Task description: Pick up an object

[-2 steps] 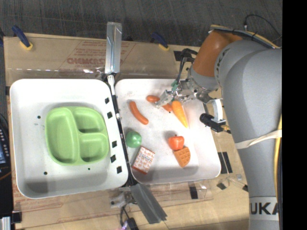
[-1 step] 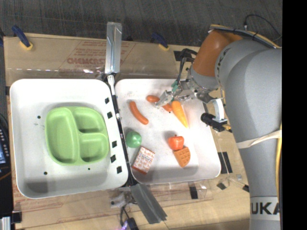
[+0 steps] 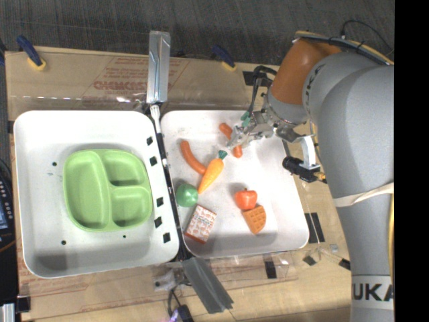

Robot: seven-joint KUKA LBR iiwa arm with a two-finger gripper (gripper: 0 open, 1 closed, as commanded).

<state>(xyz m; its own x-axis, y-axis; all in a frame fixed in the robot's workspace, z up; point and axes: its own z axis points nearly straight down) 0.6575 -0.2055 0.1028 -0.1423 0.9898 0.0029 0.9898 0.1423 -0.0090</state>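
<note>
Gripper (image 3: 244, 134) low in right bin (image 3: 285, 213), upper part; finger state unclear. Small orange pieces (image 3: 226, 130) touching it. Sausage (image 3: 192, 157), carrot (image 3: 212, 172) just left. Tomato (image 3: 246, 198), waffle (image 3: 255, 219), green ball (image 3: 187, 194), carton (image 3: 200, 223) nearer front. Green tray (image 3: 107, 188) in left bin (image 3: 33, 180).

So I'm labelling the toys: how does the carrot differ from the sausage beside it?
The carrot is yellow-orange, tapered, with a green tip; the sausage is darker orange-red, thin and curved. The carrot is thicker and leans the other way than the sausage. Both lie in the right bin, close together.
</note>
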